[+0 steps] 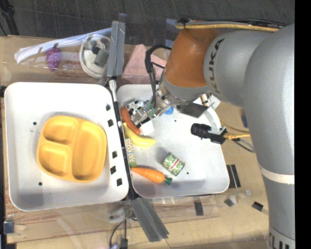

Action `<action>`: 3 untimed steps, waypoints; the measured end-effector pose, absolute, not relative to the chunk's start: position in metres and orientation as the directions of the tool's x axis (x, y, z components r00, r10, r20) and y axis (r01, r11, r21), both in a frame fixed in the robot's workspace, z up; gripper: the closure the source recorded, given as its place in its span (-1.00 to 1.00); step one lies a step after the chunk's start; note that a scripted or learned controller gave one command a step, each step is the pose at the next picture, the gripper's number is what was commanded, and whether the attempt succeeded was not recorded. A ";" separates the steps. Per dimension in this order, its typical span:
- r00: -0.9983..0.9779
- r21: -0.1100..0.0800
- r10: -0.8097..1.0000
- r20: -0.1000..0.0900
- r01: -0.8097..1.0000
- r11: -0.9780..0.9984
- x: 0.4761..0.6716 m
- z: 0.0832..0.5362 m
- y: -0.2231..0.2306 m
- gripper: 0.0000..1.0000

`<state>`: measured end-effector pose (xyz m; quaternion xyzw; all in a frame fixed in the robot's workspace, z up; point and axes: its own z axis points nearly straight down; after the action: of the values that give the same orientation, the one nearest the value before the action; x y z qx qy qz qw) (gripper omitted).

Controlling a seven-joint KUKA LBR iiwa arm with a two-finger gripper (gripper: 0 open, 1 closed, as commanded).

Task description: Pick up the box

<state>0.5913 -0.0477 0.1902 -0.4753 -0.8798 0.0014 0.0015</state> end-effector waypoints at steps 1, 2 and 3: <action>-0.821 -0.003 0.571 0.003 0.571 0.821 0.563 0.191 0.015 1.00; -0.564 -0.001 0.826 -0.001 0.826 0.564 0.602 0.207 -0.010 1.00; -0.835 -0.003 0.550 0.004 0.550 0.835 0.552 0.191 -0.033 1.00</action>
<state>0.5517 -0.0331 0.1908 -0.2872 -0.9579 0.0008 0.0022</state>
